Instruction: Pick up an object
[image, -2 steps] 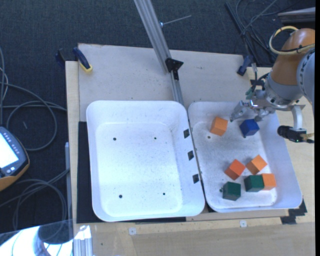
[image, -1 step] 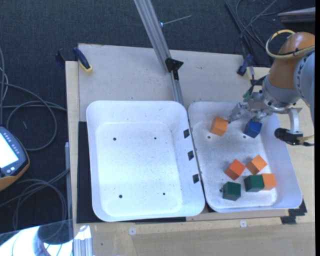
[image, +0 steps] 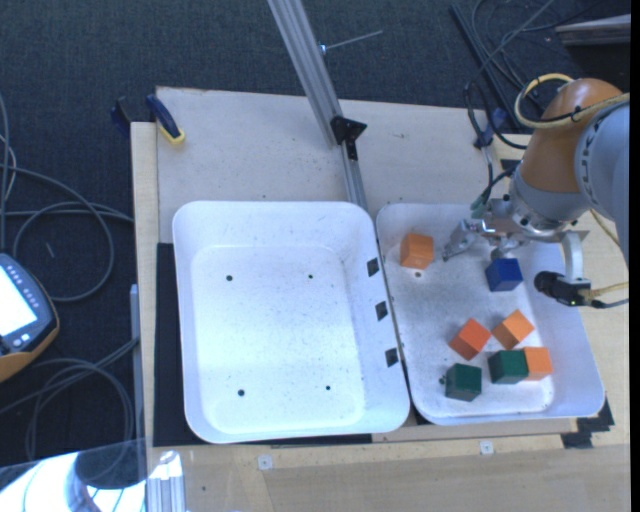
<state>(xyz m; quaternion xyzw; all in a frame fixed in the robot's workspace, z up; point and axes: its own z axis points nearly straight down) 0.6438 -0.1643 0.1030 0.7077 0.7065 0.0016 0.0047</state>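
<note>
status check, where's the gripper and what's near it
Gripper low in right bin, nothing seen held. Blue cube just below it. Orange cube to its left, apart.

Seven small blocks (image: 469, 339) lie loose, seemingly untouched, in right bin (image: 430, 225).

A pale wooden bench (image: 250, 140) stands on dark carpet floor (image: 60, 60). Black cables (image: 50, 230) loop over the carpet at nine o'clock, more (image: 500, 30) at one o'clock. A metal pole (image: 315, 85) slants up toward twelve. What may be a handheld control pendant (image: 20, 310) lies at nine o'clock. Lighting is even.
</note>
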